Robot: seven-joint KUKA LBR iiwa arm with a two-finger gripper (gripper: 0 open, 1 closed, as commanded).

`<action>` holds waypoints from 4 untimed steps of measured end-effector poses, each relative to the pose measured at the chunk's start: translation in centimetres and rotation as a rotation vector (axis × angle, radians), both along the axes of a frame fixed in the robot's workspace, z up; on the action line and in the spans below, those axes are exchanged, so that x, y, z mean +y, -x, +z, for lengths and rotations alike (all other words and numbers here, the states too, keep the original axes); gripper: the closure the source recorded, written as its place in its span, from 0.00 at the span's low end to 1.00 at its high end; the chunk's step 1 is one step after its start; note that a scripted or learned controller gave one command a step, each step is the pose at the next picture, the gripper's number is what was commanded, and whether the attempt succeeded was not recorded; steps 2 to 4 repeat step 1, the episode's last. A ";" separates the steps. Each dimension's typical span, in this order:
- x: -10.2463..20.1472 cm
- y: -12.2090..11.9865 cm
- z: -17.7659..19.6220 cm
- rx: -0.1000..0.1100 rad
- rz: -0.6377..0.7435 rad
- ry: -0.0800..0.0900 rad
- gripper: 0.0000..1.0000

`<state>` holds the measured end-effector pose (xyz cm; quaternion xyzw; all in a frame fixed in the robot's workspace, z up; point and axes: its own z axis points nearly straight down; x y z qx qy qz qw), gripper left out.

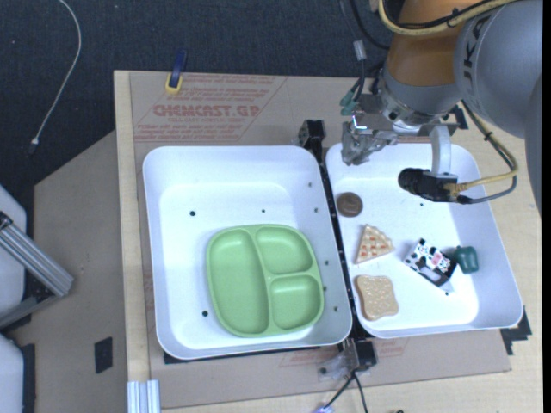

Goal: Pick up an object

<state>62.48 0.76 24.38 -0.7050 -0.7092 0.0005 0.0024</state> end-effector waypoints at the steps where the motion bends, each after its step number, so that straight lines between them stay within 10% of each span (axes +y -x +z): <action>1: 5.5 0.2 0.0 -0.003 -0.001 0.000 1.00; 4: 5.5 0.2 0.0 -0.003 -0.001 0.000 1.00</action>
